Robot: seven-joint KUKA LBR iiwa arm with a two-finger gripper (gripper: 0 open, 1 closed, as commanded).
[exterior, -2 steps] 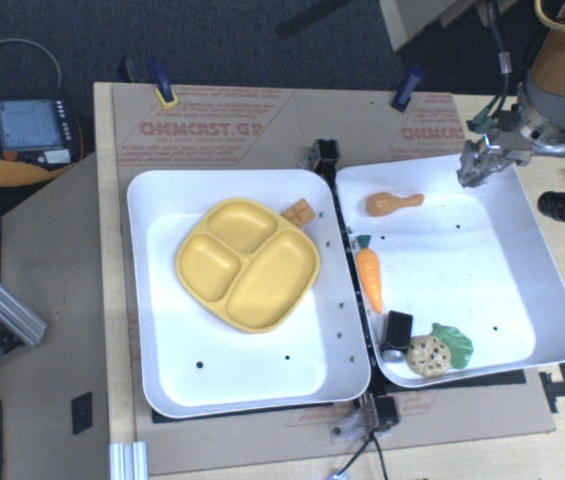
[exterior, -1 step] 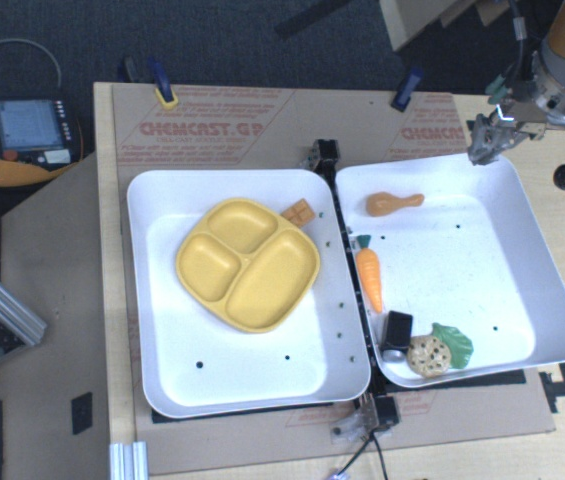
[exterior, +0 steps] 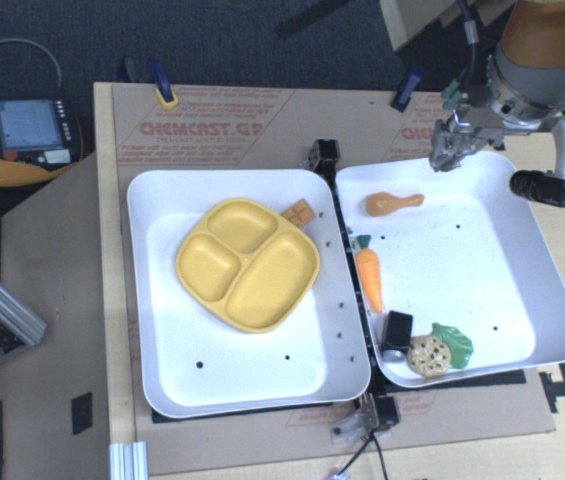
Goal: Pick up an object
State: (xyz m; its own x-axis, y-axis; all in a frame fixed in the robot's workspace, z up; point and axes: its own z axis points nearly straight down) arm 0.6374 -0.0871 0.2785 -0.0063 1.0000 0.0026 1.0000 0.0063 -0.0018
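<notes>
My gripper [exterior: 446, 154] hangs over the far edge of the right bin [exterior: 522, 268], its fingers close together with nothing between them. A tan drumstick-shaped toy [exterior: 393, 203] lies just below and left of it. An orange carrot [exterior: 368, 278] lies along the right bin's left wall. At that bin's near edge sit a black block [exterior: 397, 329], a speckled cookie [exterior: 425, 355] and a green leafy piece [exterior: 454, 342]. The left bin [exterior: 162, 348] holds a yellow divided plate [exterior: 248, 264] with a small brown waffle piece [exterior: 299, 212] at its far right rim.
A black clamp [exterior: 324, 154] stands at the far end of the seam between the bins. Another black part [exterior: 552, 187] juts in at the right bin's right rim. Blue clips [exterior: 163, 80] sit on the bench's back edge.
</notes>
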